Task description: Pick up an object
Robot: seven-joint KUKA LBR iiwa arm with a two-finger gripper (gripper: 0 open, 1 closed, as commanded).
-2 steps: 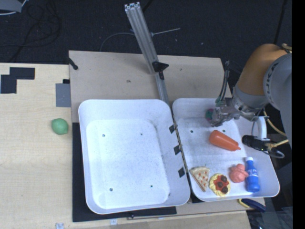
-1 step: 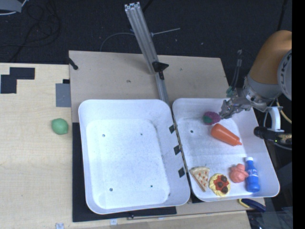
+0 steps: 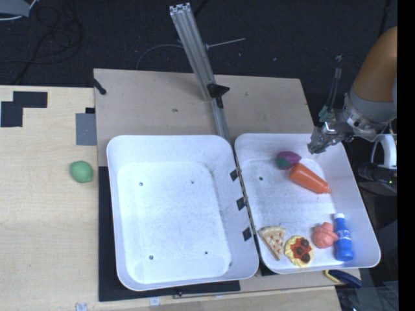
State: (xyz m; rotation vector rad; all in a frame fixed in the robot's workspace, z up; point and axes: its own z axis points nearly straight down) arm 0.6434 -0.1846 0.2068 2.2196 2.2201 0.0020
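claw (image 3: 320, 144): hanging over the far right corner of the right bin (image 3: 360, 193); honestly can't tell how it's set, it's too small and dark against the background
arm (image 3: 376, 76): comes in from the right, orange band up top, grey wrist just above the claw
purple thing (image 3: 288, 158): closest item, just left of the claw and a bit nearer the camera, looks like a little toy eggplant, not touching the claw
orange carrot (image 3: 309, 178): right beside the purple thing, tilted, lying just below the claw in the view
pink blob (image 3: 323, 234): well away from the claw, down at the near edge of the same bin
blue bottle (image 3: 342, 237): touching or nearly touching the pink blob, on its right
pizza slice (image 3: 273, 240): near edge too, further left
round red-and-yellow piece (image 3: 299, 250): right beside the pizza slice
left bin (image 3: 130, 157): well left of the claw
green ball (image 3: 82, 172): way off left on the wooden bench, outside both bins
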